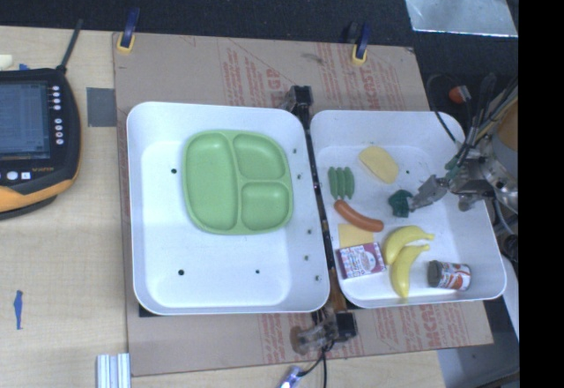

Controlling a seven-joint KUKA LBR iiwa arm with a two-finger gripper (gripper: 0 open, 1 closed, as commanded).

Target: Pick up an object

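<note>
You have two white bins side by side on a cardboard sheet. Take the banana (pixel 404 256) in the right bin (pixel 480 247) as your landmark: it lies in that bin's near half, curved, with its stem end up.

Just left of the banana sits a small red-and-white carton (pixel 360 261), and above that carton a flat yellow slice (pixel 352 235). Up and left of the banana lies a hot dog (pixel 358 216), and further up from that a green pod-like piece (pixel 341 182). Straight above the banana, close to it, is a small dark green item (pixel 401 200); well above that rests a pale yellow wedge (pixel 379 163). Just right of the banana's lower end lies a can (pixel 449 275) on its side, near the bin's near wall.

The gripper (pixel 432 191) comes in from the right, up and right of the banana, just beside the dark green item. You can't tell from here whether its fingers are apart or together, and nothing is visibly between them.

Well left of the banana, the left bin (pixel 154 245) holds a green divided plate (pixel 237 181). Far left of that, a tablet-style pendant (pixel 35 139) rests on the bench
</note>
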